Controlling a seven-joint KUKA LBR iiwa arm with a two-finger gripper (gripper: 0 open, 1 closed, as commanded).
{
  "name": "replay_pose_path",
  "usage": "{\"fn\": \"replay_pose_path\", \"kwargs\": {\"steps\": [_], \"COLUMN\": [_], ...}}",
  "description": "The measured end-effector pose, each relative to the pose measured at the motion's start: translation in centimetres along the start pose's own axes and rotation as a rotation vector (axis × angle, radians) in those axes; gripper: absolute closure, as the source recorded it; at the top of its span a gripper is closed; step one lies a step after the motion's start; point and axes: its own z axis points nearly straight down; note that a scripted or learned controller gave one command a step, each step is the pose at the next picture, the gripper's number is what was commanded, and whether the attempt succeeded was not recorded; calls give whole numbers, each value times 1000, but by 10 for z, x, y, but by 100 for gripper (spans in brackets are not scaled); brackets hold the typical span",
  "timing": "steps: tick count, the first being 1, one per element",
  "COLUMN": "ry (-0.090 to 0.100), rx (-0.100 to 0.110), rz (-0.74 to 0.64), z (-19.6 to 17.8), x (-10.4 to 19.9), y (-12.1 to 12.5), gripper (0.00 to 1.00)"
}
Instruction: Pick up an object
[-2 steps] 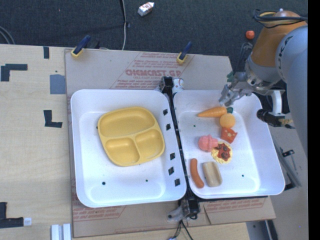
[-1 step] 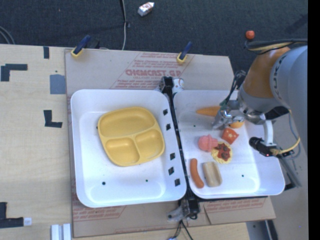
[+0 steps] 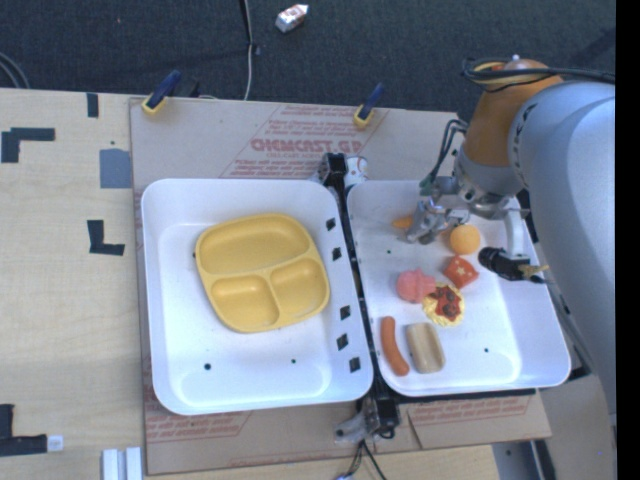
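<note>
Grey arm (image 3: 575,158) w/ orange band (image 3: 490,128).

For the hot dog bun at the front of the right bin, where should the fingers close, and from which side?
Grip the bun across its narrow width at mid-length, coming straight down from above. It lies flat with its long axis running front to back, so the short span suits two fingers. The sausage lies close along its left side, leaving little room for a finger there; the right side is freer.
</note>
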Motion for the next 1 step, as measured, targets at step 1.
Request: {"fn": "replay_pose_path", "kwargs": {"steps": [1], "ry": [-5], "rx": [-48], "rz": [6], "z": [-2], "x": [-63], "y": [-94], "gripper": [0]}}
